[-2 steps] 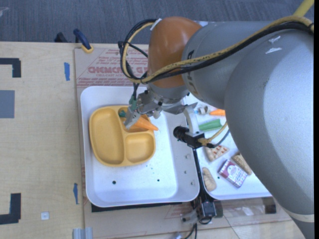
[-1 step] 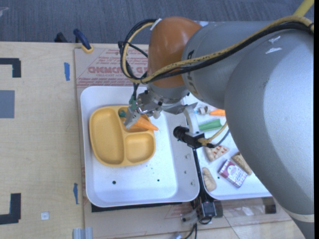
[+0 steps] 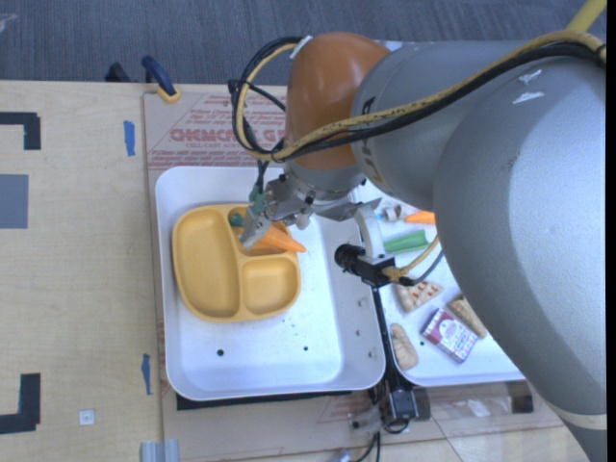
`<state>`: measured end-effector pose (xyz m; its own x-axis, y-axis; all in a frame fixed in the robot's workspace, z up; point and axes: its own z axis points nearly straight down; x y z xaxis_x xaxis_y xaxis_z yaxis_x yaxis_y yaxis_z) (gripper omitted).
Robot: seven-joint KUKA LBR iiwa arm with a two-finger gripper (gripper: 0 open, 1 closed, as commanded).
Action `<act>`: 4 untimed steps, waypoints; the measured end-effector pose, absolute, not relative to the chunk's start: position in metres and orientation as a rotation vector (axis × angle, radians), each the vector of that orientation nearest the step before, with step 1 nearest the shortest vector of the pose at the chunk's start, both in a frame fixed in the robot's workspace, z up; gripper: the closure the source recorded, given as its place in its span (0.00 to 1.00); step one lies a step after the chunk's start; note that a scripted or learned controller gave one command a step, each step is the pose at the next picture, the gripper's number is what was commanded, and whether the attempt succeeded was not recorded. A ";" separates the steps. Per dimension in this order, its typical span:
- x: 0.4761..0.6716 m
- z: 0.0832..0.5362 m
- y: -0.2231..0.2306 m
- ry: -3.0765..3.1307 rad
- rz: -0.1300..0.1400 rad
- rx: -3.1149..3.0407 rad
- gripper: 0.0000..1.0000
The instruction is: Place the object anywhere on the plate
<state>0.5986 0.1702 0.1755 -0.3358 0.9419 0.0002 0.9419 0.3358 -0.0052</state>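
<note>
A yellow divided plate (image 3: 217, 268) lies in the left white bin (image 3: 269, 359). My gripper (image 3: 256, 227) hangs over the plate's upper right edge, under the orange band of the arm. An orange carrot-like toy with a green end (image 3: 277, 241) sits at the fingertips, lying across the plate's right rim. The fingers appear closed around its green end.
The right bin (image 3: 481, 359) holds several toy foods: a green piece (image 3: 404, 243), a small carrot (image 3: 420, 218), a pizza slice (image 3: 419, 295), a purple packet (image 3: 449, 335) and bread pieces (image 3: 403, 346). The arm's bulk covers the upper right. Wooden bench lies to the left.
</note>
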 end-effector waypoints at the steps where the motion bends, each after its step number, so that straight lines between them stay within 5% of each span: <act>1: 0.599 0.175 0.170 -2.565 0.006 -1.809 0.00; 4: 0.599 0.175 0.170 -2.565 0.006 -1.809 0.00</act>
<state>0.5986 0.1702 0.1755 -0.3358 0.9419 0.0002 0.9419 0.3358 -0.0051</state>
